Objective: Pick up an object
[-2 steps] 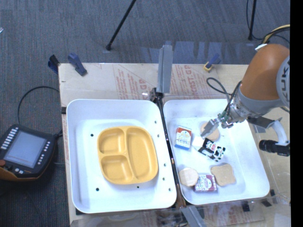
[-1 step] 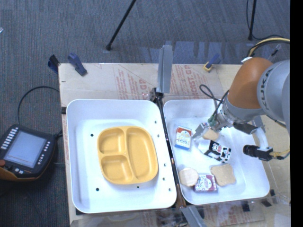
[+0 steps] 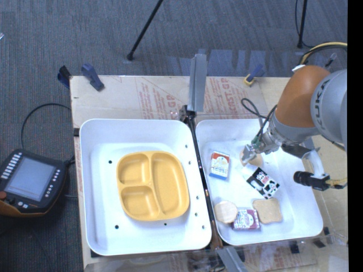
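Observation:
The right bin (image 3: 227, 130) holds a small red and white carton (image 3: 219, 165), a black and white cow-patterned packet (image 3: 263, 182), a round tan cracker (image 3: 226, 211), a dark red packet (image 3: 246, 219) and a toast slice (image 3: 268, 210). My gripper (image 3: 250, 154) hangs low in the right bin, between the carton and the cow-patterned packet, just above the packet's upper corner. A tan piece shows right below its tip. The arm with its orange band (image 3: 299, 98) comes in from the right.
The left bin (image 3: 96, 135) holds a yellow three-compartment plate (image 3: 152, 185). A metal post (image 3: 197, 86) stands behind the gap between the bins. A teach pendant (image 3: 28, 180) lies on the floor at the left. Blue clamps (image 3: 92, 76) sit on the bench's back edge.

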`<state>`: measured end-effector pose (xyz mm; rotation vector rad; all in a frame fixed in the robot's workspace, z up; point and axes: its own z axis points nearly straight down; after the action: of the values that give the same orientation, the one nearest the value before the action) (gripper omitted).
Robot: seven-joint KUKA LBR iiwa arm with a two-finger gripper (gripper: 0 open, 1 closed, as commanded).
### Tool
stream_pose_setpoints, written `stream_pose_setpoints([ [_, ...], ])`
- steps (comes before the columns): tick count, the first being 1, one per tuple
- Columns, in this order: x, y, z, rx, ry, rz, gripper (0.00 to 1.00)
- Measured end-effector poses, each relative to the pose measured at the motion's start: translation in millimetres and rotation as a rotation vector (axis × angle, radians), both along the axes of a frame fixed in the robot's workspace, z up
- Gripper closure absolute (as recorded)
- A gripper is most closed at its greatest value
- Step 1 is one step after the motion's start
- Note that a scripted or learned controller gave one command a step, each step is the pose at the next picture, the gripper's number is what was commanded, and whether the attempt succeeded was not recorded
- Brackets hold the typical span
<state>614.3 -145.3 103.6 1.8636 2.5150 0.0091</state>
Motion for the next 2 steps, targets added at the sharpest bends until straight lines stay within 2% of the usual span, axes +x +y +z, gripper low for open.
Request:
stream_pose_setpoints([
  [1,-1,0,-1,0.0,0.002,-0.002,0.0],
  [2,-55,-48,-17,0.005,0.017,-0.213,0.0],
])
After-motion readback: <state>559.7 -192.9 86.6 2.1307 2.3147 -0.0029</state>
